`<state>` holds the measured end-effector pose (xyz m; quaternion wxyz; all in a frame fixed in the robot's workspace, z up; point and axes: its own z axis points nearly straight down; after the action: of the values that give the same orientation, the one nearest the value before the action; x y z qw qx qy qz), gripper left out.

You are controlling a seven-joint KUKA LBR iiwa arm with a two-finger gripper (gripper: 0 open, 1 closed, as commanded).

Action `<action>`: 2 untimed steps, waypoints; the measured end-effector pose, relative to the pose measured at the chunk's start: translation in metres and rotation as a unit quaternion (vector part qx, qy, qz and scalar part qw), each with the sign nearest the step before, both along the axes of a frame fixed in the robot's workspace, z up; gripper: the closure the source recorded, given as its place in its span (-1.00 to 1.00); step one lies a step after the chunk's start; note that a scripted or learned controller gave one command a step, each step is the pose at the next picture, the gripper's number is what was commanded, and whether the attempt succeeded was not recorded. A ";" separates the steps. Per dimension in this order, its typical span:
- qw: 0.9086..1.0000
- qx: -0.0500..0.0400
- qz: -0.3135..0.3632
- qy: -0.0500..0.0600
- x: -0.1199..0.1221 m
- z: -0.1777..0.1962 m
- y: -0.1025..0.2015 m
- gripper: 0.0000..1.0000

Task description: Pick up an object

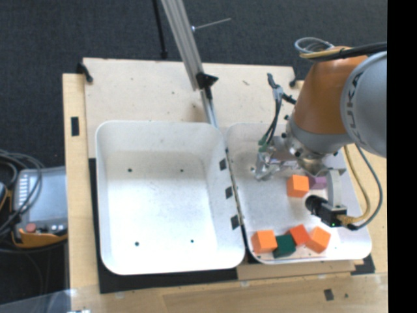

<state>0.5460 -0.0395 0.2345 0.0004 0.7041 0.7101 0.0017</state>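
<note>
The grey arm with the orange band [326, 106], showing part of the lettering "KUKA" on its casing, is reaching into the right-hand shallow white bin [257, 201], its gripper [264, 165] hanging near the bin's upper left; whether the jaws are apart or together cannot be told. A small orange cube [298, 186] is lying just beside the wrist, while an orange block [264, 240], a dark green block [285, 244], a red-orange block [300, 235] and another orange block [318, 238] are sitting along the bin's near edge.
</note>
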 end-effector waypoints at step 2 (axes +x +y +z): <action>1.000 -0.001 -0.001 0.001 0.032 0.003 0.087 1.00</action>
<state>0.5781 0.0470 0.2379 0.0003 0.7049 0.7094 0.0006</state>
